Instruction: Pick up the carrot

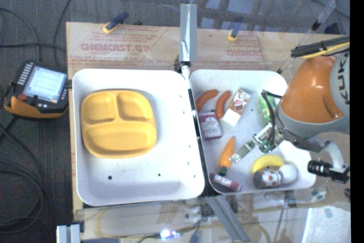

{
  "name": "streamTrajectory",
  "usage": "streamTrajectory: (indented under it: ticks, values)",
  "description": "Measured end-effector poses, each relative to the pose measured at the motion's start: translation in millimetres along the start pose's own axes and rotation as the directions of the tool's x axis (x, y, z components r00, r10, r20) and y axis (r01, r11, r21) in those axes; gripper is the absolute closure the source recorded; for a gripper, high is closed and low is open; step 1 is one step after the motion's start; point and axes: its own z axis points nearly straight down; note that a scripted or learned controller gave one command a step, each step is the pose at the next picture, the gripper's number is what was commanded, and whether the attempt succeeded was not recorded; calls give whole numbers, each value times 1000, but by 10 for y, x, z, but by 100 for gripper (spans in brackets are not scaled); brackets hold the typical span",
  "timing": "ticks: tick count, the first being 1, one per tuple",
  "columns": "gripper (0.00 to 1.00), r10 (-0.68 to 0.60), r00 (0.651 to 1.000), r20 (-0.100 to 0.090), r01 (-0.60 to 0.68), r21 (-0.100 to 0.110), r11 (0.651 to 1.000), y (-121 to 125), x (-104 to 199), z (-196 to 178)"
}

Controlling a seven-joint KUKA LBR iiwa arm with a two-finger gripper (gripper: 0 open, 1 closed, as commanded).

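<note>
The carrot (227, 151) is a small orange toy with a green stem end. It lies at a slant in the lower middle of the right bin (296, 186). My gripper (243, 152) reaches in from the right, low over the bin. Its metal tip sits just right of the carrot, close to it or touching it. The carrot rests on the bin floor and is not lifted. The orange band of the arm (310, 97) hides the right part of the bin.
Around the carrot lie two sausages (207, 98), a purple packet (211, 125), a white and red box (236, 106), a banana (267, 163), a can (267, 178) and a small dark bottle (226, 181). The left bin (170, 179) holds a yellow divided plate (118, 122).
</note>
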Motion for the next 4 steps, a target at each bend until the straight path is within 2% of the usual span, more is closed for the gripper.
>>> streamTrajectory:
  ticks: [1, 2, 3, 4]
  values:
    - [0, -323, 946, 16, 323, -9, 946, 110, 80, 639]
    - [0, -403, 915, 15, 403, -12, 915, -104, -302, 641]
    - [0, -689, 725, 1, 689, -3, 725, 50, -281, 446]
    - [0, -750, 661, 14, 750, 0, 662, 847, -280, 636]
